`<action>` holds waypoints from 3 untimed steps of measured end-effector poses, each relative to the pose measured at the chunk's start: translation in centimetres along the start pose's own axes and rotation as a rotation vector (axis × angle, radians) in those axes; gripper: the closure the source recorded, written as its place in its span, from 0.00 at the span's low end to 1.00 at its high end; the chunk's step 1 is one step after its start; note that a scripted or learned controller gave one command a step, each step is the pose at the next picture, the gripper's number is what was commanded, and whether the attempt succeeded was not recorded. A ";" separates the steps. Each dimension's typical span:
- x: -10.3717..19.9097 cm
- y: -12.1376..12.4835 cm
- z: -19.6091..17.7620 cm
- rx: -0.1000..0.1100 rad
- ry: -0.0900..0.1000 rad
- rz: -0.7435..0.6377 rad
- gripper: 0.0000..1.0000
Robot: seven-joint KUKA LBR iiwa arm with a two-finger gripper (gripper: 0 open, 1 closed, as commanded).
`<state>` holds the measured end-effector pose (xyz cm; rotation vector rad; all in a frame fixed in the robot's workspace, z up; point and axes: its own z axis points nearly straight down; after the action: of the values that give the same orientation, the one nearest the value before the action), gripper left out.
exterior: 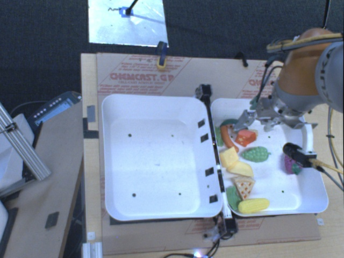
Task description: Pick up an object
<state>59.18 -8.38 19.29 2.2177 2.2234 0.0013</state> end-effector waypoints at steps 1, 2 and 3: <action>-3.9 -2.6 11.4 0.008 0.000 0.006 0.00; -0.6 2.2 10.8 -0.002 0.000 -0.005 0.00; -0.7 2.1 9.7 -0.003 0.000 -0.002 1.00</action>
<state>61.33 -9.11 9.59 2.2137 2.2247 0.0050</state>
